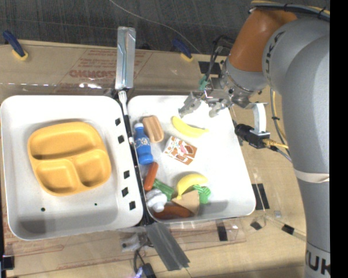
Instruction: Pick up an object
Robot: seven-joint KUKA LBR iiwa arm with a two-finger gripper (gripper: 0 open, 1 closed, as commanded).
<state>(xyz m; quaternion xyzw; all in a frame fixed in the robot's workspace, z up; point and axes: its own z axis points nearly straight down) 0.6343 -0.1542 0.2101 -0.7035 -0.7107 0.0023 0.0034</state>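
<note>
Gripper (204, 106) hovers at upper centre of the frame, over the right bin (235, 172), fingers spread with nothing between them. Toy banana (188, 127) lies just below it on the bin floor, hot dog (152, 128) to its left.

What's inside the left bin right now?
The left bin holds one thing: a yellow compartment tray, lying flat, its three compartments bare. Whatever might lie beneath the tray is covered by it. The other items sit in the right bin.
</note>
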